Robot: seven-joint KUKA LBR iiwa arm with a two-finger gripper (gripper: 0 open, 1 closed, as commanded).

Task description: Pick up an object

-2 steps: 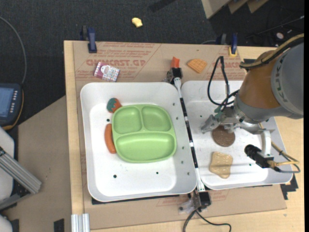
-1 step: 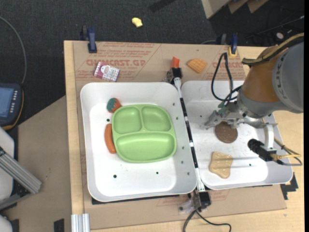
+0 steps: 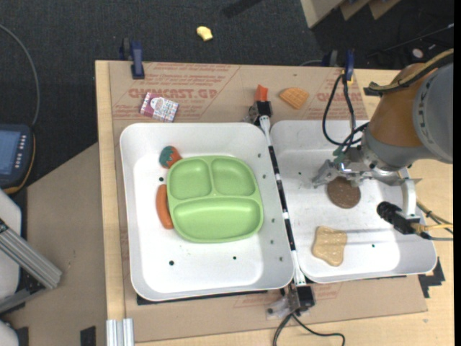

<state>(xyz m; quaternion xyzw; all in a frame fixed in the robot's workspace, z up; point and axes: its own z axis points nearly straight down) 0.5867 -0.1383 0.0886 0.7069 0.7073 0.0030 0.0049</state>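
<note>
Our hand (image 3: 344, 177) hangs just above a round brown patty (image 3: 344, 194) in the right bin (image 3: 302, 150); grip unclear. Below it, a rough tan slab (image 3: 329, 245).

Green divided tray (image 3: 214, 199) in left bin (image 3: 144, 265), orange sausage (image 3: 164, 206) touching its left edge. On the bench (image 3: 216, 85): pink packet (image 3: 159, 107), waffle (image 3: 294, 97). Yellow scrap (image 3: 205, 32) on floor.

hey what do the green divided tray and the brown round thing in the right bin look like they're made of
Green divided tray: probably molded plastic, going by its smooth, even color, soft sheen and rounded compartment walls.
Brown round thing, under the claw: matte and dull, likely a plastic or rubber toy food such as a patty or cookie; hard to tell.
</note>
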